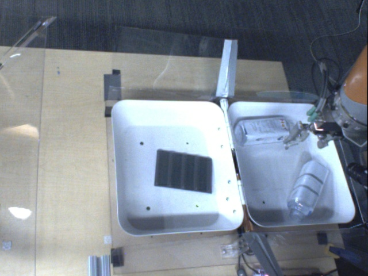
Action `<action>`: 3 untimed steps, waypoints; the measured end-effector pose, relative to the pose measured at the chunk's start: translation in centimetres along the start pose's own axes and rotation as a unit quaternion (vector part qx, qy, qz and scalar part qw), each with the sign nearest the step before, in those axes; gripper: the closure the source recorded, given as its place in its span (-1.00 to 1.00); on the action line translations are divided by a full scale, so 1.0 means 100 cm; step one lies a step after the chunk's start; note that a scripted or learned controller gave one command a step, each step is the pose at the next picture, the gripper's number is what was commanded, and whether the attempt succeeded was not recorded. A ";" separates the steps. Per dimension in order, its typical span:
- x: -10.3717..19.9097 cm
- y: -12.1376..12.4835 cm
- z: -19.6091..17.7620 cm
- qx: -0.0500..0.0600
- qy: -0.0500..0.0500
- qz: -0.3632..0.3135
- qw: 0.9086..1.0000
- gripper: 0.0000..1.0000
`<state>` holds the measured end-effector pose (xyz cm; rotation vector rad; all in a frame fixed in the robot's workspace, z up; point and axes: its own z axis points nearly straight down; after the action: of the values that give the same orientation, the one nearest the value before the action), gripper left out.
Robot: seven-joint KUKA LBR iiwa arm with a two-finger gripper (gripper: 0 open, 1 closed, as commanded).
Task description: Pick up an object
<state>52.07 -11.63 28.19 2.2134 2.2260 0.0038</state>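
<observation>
White plastic bins sit side by side on a pale wooden surface, seen from the camera view above at a slant. The left bin holds one thing, a dark ribbed rectangular pad lying flat near its middle. The right bin holds two things: a silvery-grey packet lying near its far left corner, and a clear plastic bottle lying on its side toward the near right, its cap end pointing to the near edge. The gripper hangs over the far part of the right bin, just to the right of the packet, with its thin fingers spread apart and nothing between them. The arm comes in from the right, its orange band at the frame's edge. A clear sheet covers the left part of the surface. A metal bar stands behind the join of the bins. Dark carpet lies beyond the surface.
</observation>
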 end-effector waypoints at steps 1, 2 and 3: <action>0.007 0.070 0.072 0.001 0.000 -0.032 0.999 -1.00; 0.003 0.156 0.143 -0.013 -0.003 -0.149 0.989 -1.00; -0.012 0.156 0.151 -0.011 0.000 -0.175 0.984 -1.00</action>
<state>67.76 -12.71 13.14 1.7800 2.5665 0.0292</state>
